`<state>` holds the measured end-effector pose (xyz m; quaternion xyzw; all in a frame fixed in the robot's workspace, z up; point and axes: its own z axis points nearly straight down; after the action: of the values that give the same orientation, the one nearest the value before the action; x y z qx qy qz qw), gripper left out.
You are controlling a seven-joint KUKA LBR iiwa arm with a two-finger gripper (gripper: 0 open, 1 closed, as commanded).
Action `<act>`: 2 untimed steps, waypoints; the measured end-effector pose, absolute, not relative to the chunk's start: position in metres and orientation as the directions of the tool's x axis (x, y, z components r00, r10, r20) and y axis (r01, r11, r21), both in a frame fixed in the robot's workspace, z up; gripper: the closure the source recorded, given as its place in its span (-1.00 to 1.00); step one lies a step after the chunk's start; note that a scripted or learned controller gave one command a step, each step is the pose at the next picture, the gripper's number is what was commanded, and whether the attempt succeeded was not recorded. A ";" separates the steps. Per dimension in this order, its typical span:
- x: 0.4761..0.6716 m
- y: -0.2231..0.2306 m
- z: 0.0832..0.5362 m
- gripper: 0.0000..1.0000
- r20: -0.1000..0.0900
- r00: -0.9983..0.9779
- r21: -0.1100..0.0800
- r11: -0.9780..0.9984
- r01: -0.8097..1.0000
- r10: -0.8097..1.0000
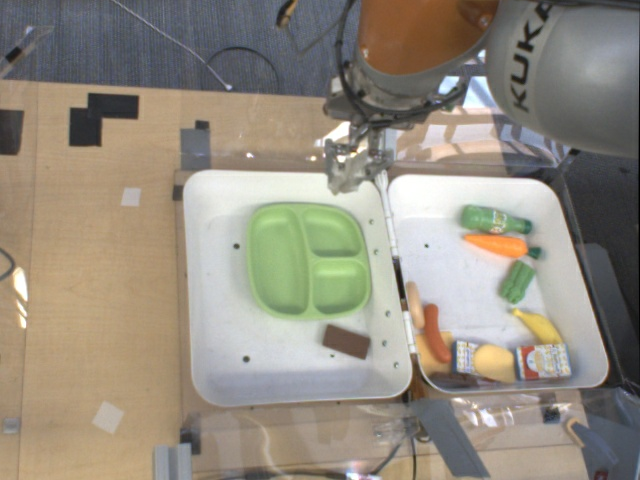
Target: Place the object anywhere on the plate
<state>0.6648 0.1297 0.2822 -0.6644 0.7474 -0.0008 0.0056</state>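
You see the gripper (352, 171) hanging over the left bin's (215, 268) far right corner, and you cannot tell its grasp, while the green plate (306, 260) sits mid-bin, the brown block (346, 341) lies just off its near right corner, and toy foods crowd the right bin (440, 218).

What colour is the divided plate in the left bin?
Light green; the plate shows plainly in the camera view.
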 end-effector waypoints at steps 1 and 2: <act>0.637 0.106 0.190 1.00 -0.004 0.096 0.004 -0.096 -0.995 -0.995; 0.670 0.077 0.327 1.00 -0.001 0.458 -0.010 -0.458 -0.889 -0.889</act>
<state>0.6698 0.0771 0.3266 -0.8537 0.5207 -0.0024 0.0046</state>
